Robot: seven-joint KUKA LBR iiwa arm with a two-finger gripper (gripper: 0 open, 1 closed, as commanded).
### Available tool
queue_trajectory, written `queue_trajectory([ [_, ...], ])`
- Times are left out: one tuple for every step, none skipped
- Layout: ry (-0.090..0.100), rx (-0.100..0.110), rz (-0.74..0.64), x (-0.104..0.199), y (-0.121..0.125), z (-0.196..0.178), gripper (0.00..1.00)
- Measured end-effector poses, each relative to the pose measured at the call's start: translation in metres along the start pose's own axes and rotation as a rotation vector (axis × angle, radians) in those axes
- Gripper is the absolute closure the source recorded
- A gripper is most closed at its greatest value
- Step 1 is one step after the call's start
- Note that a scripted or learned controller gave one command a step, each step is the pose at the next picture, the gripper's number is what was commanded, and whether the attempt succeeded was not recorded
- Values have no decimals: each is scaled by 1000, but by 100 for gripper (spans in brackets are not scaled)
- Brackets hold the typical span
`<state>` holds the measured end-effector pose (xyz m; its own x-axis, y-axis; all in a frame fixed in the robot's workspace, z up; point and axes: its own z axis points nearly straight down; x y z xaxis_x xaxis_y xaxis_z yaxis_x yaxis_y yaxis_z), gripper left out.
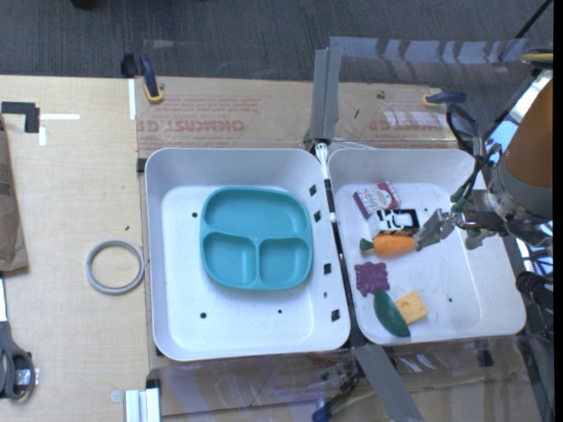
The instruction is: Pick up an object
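My gripper [453,236] hangs over the right bin [493,315], near its right-hand side, open with nothing between its fingers. Its left fingertip [430,233] is just beside the right end of an orange toy carrot [393,245] lying mid-bin. Behind the carrot are a black-and-white item [398,220] and a maroon packet [374,198]. In front of it lie a purple piece [372,277], a green oblong piece [391,313] and a yellow block [411,307].
The left bin [176,315] holds a teal divided plate [258,238]. On the bench to the left sit a grey tape ring [115,265] and scissors [13,372]. Cables and the arm's body [528,148] crowd the right bin's right edge.
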<state>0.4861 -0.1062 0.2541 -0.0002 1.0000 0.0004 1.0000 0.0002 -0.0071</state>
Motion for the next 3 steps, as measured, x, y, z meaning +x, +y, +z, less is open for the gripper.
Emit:
queue_trajectory([
  [1,2,299,12,-9,95,0],
  [1,0,18,-11,-8,92,0],
  [0,-7,28,-11,39,163,0],
])
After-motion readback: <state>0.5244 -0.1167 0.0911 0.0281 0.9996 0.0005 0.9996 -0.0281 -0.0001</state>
